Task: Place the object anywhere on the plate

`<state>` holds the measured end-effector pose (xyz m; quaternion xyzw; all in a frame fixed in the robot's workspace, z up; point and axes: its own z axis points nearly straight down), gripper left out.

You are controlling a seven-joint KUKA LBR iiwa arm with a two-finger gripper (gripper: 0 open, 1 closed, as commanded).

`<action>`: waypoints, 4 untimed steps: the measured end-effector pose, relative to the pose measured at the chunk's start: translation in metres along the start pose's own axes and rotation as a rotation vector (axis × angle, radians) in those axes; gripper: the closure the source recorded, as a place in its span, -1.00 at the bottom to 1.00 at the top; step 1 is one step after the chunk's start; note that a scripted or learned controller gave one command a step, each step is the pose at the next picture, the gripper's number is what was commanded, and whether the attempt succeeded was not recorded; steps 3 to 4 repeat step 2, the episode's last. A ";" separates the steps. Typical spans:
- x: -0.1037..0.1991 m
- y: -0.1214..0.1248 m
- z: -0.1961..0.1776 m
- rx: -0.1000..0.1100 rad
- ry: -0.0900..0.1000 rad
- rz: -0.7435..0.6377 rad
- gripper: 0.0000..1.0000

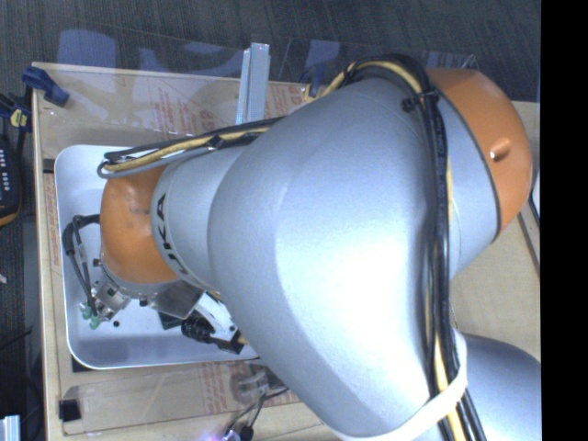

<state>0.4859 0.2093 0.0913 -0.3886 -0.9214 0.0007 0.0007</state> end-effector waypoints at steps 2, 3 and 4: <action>-0.035 -0.046 -0.119 -0.002 0.000 0.007 1.00; -0.035 -0.046 -0.119 -0.002 0.000 0.007 1.00; -0.035 -0.046 -0.119 -0.002 0.000 0.007 1.00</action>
